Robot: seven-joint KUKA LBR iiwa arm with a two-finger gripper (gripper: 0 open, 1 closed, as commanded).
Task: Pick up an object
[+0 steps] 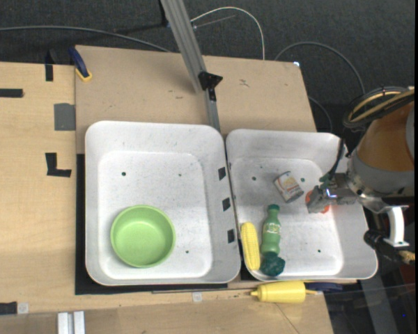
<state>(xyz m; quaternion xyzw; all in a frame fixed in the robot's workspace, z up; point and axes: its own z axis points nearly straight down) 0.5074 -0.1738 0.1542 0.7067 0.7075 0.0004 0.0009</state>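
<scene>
The right bin [334, 143] holds a small tan box [288, 185], a green bottle [271, 231] lying on its side, a yellow corn cob [250, 245] and a dark green lump [272, 264]. My gripper [319, 200] hangs over the right part of that bin, just right of the tan box. The arm's grey wrist and orange band [386, 145] rise behind it at the right edge. I see nothing held between the fingers.
A green bowl [143, 235] sits in the left bin [97, 138] at its front left. A yellow squeeze bottle [282, 292] lies on the bench in front of the right bin. A grey pole [184, 33] slants across the back.
</scene>
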